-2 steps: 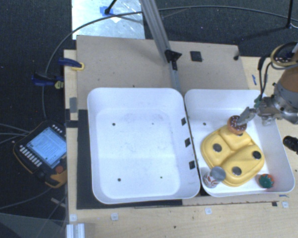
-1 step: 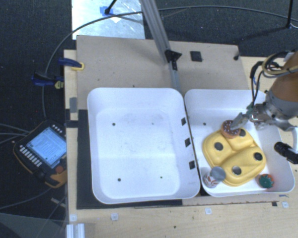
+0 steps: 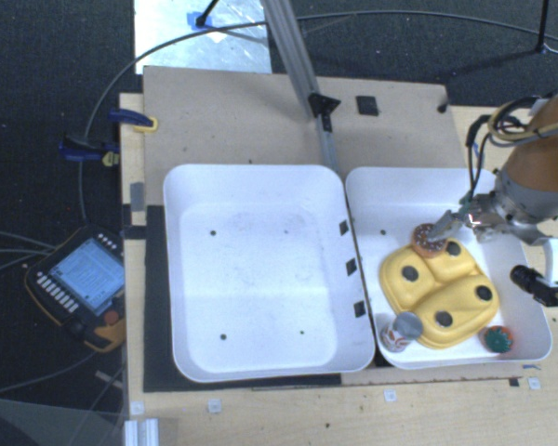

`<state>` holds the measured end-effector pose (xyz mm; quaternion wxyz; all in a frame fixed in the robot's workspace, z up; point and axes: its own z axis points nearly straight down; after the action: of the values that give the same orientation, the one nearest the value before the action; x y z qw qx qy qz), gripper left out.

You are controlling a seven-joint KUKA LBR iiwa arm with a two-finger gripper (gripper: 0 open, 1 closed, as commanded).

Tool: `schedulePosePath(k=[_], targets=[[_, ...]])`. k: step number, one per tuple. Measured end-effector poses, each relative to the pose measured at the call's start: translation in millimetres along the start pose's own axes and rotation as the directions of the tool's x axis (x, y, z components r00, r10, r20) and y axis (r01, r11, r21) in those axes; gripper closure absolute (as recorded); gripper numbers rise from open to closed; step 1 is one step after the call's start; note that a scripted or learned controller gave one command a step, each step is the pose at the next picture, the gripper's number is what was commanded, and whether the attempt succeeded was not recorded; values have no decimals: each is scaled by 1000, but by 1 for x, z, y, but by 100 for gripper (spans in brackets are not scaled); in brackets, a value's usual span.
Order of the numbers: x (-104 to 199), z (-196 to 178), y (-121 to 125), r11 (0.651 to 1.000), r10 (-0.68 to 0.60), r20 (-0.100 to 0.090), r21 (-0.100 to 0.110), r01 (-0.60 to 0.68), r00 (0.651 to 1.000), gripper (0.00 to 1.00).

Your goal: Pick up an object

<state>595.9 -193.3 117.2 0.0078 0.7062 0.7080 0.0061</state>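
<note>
Brown ring (image 3: 431, 239) in right bin (image 3: 381, 198), at yellow mould's (image 3: 439, 289) top edge, just left of claw (image 3: 462, 219); claw state unreadable.

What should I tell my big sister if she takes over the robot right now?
Hand: low in the right bin, at the brown ring. Too small to tell if it grips anything.
Things: all in the right bin. The ring lies against the top edge of the big yellow piece. A small grey and white thing sits at the front left, a small green and red thing at the front right.
Done: nothing looks lifted yet.
Left: grip one thing and lift it. The ring is closest, so it is likely the one being tried.
</note>
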Motion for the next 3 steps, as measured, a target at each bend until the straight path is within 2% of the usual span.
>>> schedulePosePath(k=[1,2,3], targets=[[1,-12,3,1000,-2,-4,-4,2,1000,100],[-6,-75,4,1000,-2,1,12,2,1000,100],[-13,-124,1,1000,-1,0,12,1,1000,100]])
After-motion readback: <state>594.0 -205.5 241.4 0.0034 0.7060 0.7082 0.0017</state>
